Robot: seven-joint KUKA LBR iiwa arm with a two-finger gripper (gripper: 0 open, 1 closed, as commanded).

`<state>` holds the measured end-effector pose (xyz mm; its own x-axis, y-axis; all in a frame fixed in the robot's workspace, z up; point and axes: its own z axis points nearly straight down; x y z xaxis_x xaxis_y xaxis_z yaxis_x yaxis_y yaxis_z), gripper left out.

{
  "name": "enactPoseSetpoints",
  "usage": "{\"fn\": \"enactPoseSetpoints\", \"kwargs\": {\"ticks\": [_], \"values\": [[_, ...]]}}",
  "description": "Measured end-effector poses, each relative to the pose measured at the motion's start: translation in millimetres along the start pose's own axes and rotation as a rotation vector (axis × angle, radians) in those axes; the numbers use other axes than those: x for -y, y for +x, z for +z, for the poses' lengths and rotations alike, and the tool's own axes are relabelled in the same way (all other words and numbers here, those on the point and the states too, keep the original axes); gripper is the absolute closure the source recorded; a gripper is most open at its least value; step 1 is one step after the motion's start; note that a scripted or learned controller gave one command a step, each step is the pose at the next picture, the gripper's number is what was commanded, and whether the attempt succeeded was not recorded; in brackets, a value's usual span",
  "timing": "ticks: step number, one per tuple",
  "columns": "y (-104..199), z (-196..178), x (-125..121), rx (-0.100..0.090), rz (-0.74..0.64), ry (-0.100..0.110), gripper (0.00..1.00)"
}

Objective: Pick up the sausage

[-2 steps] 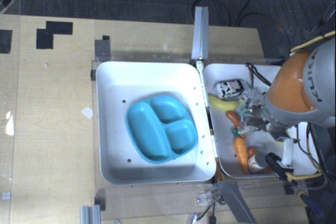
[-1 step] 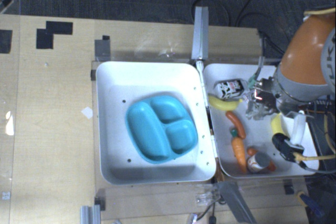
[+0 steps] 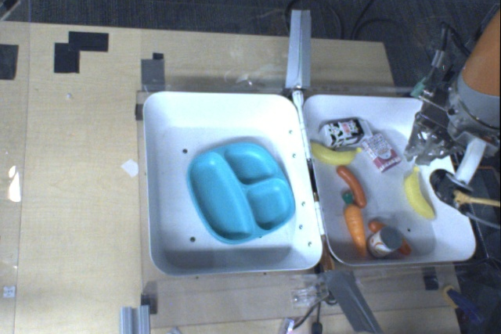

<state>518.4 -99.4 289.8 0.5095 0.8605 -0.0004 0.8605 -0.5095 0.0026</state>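
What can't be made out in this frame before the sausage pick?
- Tool, camera view: too small and cluttered to tell its opening.
- Arm: cut off by the right edge.
- Can in the right bin: label blurred; it overlaps a red item beneath.
- Sausage: in plain sight, untouched.

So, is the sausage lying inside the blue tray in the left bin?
No, the sausage lies in the right bin, between a banana and a carrot, apart from the blue tray.
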Motion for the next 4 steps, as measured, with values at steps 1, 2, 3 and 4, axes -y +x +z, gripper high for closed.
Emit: {"fn": "enactPoseSetpoints", "kwargs": {"ticks": [1, 2, 3, 4], "values": [[0, 0, 0, 0.000, -0.001, 0.000, 0.00], [2, -11, -1, 0.000, -0.010, -0.002, 1.00], [2, -11, -1, 0.000, -0.010, -0.003, 0.00], [-15, -97, 26, -0.002, -0.050, -0.004, 0.00]]}}
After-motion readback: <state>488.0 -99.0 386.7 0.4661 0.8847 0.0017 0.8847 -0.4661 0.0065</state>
